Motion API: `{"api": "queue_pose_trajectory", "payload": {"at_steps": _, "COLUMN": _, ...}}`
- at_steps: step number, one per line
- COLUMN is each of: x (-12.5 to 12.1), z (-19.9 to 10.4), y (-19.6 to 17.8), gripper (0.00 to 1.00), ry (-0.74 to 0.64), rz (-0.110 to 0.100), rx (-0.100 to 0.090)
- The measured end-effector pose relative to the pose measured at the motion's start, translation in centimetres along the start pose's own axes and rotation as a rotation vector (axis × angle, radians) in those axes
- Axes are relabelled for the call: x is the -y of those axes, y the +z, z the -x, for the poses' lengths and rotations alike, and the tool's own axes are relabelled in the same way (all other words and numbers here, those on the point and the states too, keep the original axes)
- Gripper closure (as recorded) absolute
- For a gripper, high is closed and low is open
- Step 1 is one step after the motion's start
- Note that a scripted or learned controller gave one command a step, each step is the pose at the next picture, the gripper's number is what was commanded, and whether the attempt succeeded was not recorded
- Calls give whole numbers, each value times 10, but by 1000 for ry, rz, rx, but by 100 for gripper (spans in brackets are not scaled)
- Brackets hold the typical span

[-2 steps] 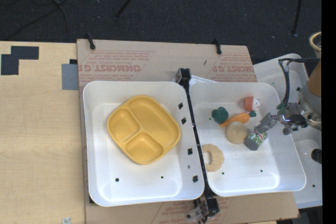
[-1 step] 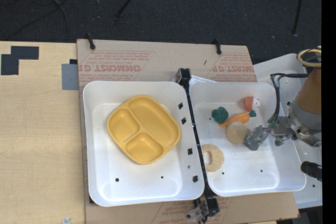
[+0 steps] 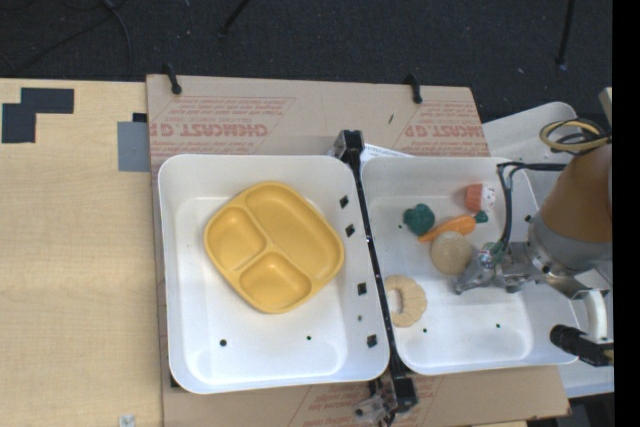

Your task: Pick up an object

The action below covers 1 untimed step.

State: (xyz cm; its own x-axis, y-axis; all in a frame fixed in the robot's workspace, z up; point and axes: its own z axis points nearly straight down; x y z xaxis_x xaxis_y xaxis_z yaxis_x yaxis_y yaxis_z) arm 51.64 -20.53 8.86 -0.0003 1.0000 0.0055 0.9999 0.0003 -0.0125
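- The tool (image 3: 478, 277) sits low in the right bin (image 3: 470, 345), at the end of the grey arm (image 3: 580, 215) that comes in from the right edge; whether it is open or closed cannot be told — the metal parts blur together at this slant, and nothing can be seen gripped in it.
- Just beside the tool, up and to the left, lies a pale tan round piece (image 3: 450, 253), close enough that contact cannot be ruled in or out.
- An orange carrot-shaped toy (image 3: 448, 228) lies tilted across the top edge of that round piece, touching or overlapping it.
- A dark green lump (image 3: 419, 217) rests next to the carrot's left end.
- A small pink and white object (image 3: 479, 196) lies toward the back of the bin, behind the tool.
- A beige ring, like a doughnut (image 3: 406, 301), sits against the bin's left wall, apart from the other pieces.
- In the left bin (image 3: 200, 345) a yellow divided plate (image 3: 273, 246) with three compartments lies flat, turned at an angle.
- Both bins rest on a cardboard sheet (image 3: 300, 120) on the light wooden counter (image 3: 70, 265) — dark floor with cables lies beyond.
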Motion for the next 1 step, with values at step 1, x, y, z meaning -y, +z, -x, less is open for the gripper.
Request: {"api": "queue_pose_trajectory", "payload": {"at_steps": 1, "x": 0, "z": 1, "y": -9, "gripper": 100, "ry": 2, "rz": -3, "rx": -1}}
